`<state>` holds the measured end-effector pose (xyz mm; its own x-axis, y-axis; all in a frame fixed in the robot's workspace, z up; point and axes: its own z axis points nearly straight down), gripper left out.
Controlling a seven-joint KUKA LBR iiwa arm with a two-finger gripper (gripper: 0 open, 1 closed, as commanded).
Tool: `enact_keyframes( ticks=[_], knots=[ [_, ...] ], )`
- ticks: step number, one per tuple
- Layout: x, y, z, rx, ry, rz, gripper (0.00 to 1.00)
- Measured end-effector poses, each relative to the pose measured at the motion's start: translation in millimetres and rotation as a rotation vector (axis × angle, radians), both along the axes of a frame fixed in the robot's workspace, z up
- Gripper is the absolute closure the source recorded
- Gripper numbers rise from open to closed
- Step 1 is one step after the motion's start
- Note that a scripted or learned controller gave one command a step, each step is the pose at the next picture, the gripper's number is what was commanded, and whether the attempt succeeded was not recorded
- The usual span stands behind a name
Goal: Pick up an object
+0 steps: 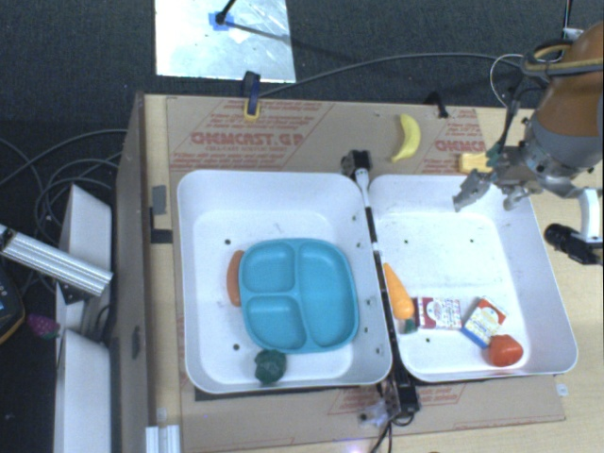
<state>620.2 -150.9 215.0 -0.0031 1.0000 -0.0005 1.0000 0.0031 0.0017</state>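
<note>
My gripper point(490, 194) hangs over the far edge of the right bin point(453, 253), its two fingers spread apart with nothing between them. Near that bin's front lie an orange carrot point(399, 295) by the left wall, a red-and-white carton point(438, 312), a small colourful box point(483, 321) and a red tomato point(506, 350). The left bin point(203, 215) holds a blue divided plate point(300, 293), an orange sausage point(233, 277) at the plate's left and a green lump point(270, 366) at the front.
A yellow banana point(408, 138) lies on the board behind the bins, and a small yellow block point(472, 161) sits just behind the gripper. Cables run across the bench's back. A black clamp point(357, 164) sits where the bins meet.
</note>
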Motion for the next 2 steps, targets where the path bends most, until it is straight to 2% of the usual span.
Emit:
enact_keyframes(
  ticks=[1,2],
  knots=[
    [-48,-56,-63,-0.001,0.001,-0.002,0.00],
    [-5,38,-62,0.002,-0.001,0.001,0.00]
  ],
)
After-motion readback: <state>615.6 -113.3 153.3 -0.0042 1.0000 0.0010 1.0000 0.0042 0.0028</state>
